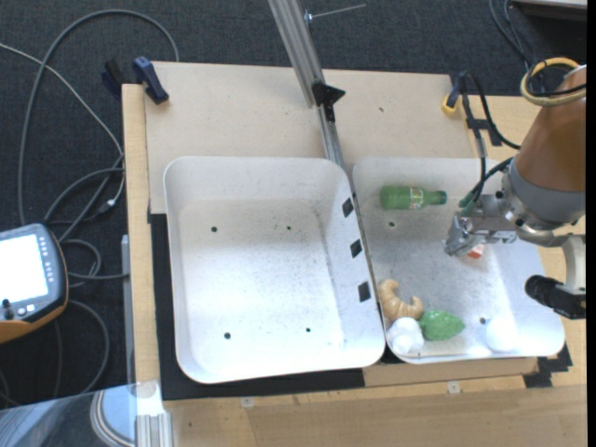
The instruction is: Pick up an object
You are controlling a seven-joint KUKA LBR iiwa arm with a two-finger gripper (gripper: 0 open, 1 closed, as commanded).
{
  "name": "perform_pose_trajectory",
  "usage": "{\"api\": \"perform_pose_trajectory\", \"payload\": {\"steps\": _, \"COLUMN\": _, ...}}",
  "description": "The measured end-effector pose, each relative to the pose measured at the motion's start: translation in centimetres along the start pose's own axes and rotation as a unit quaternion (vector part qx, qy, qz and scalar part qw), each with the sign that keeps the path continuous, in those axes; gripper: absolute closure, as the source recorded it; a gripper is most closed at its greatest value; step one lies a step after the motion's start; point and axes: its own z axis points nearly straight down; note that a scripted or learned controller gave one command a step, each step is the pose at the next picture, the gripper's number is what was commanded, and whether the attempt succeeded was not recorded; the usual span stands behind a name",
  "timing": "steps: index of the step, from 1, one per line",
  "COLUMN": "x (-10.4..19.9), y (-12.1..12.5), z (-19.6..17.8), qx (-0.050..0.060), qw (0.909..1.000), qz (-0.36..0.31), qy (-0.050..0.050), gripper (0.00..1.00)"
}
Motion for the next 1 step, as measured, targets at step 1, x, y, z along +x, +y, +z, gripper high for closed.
{"api": "perform_pose_trajectory", "payload": {"steps": 1, "x": 0.01, "y": 0.18, "z": -3.94, "qx": 0.001, "qw": 1.0, "qz": 0.0, "qy": 0.0, "gripper": 1.0}}
